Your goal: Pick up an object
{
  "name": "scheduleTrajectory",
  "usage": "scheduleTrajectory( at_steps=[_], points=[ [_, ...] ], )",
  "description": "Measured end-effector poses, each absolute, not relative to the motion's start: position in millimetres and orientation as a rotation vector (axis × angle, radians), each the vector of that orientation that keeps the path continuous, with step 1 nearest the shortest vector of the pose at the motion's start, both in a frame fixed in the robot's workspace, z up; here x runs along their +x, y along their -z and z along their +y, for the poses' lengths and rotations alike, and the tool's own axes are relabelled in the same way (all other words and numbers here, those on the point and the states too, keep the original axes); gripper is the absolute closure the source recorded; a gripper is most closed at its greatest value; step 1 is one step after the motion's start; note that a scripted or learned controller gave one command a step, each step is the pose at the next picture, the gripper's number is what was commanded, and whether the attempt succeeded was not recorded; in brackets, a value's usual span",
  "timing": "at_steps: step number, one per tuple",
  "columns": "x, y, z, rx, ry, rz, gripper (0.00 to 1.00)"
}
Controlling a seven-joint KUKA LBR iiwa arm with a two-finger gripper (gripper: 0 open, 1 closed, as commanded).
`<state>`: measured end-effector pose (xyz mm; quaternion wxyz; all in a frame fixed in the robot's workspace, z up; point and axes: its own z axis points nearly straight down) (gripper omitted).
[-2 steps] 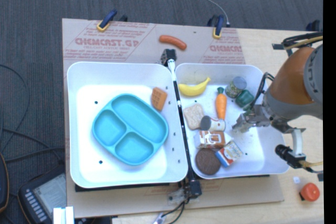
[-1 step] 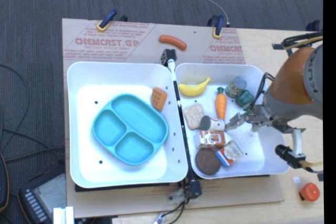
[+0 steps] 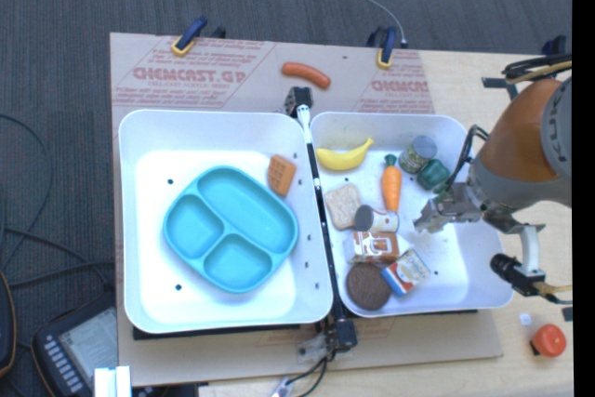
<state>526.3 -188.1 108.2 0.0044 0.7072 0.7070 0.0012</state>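
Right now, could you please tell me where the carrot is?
The carrot lies in the right bin, toward its far side, between the banana on its left and the dark green object on its right.

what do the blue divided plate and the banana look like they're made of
Blue divided plate: likely moulded plastic, going by its even colour, rounded compartments and soft sheen. Banana: probably a plastic toy, uniformly bright yellow and smooth, though real fruit can't be ruled out.
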Motion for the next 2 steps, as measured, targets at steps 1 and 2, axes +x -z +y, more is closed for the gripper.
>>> scheduleTrajectory(
  at_steps=[1,2],
  points=[
    [526.2,-108.1,-188.1,2.216,-0.004,2.215,0.0],
    [503.6,-88.3,-151.5,2.214,-0.003,2.21,0.0]
  ],
)
